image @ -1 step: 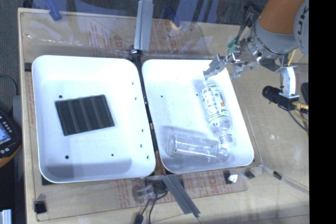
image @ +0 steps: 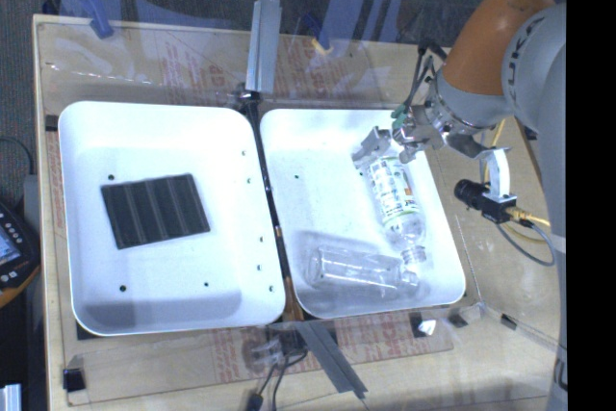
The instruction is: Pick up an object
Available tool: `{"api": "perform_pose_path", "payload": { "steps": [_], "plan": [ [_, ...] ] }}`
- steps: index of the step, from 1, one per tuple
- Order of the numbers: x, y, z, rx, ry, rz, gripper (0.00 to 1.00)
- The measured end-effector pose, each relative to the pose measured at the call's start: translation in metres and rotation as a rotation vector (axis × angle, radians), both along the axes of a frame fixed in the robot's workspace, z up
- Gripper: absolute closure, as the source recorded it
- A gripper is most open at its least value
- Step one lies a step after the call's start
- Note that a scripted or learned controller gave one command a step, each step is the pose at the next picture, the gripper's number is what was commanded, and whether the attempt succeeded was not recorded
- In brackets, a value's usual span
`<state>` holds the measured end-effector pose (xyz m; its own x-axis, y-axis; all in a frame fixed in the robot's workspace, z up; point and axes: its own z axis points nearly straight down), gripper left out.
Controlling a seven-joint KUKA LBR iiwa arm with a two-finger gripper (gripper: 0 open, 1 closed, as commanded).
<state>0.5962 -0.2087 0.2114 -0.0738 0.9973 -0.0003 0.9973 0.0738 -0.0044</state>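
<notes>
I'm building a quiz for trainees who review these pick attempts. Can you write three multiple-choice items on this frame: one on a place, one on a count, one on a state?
1. Where does the dark ribbed panel lie?
A. In the left bin
B. In the right bin
C. On the bench outside both bins

2. How many clear plastic bottles are in the right bin?
A. None
B. Two
C. Five

3. How does the labelled bottle sit?
A. Upright on its base
B. Lying on its side
C. Hanging out over the bin's rim

Answers:
1. A, the panel rests on the floor of the left bin.
2. B, the labelled bottle and a plain clear bottle near the front wall.
3. B, it lies lengthwise on the bin floor, its upper end below the pincer.
</notes>
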Motion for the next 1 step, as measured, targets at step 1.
{"api": "perform_pose_path", "payload": {
  "steps": [1],
  "plan": [
    [-0.0032, 0.0008, -0.0501, 0.0, 0.0, 0.044, 0.0]
  ]
}}
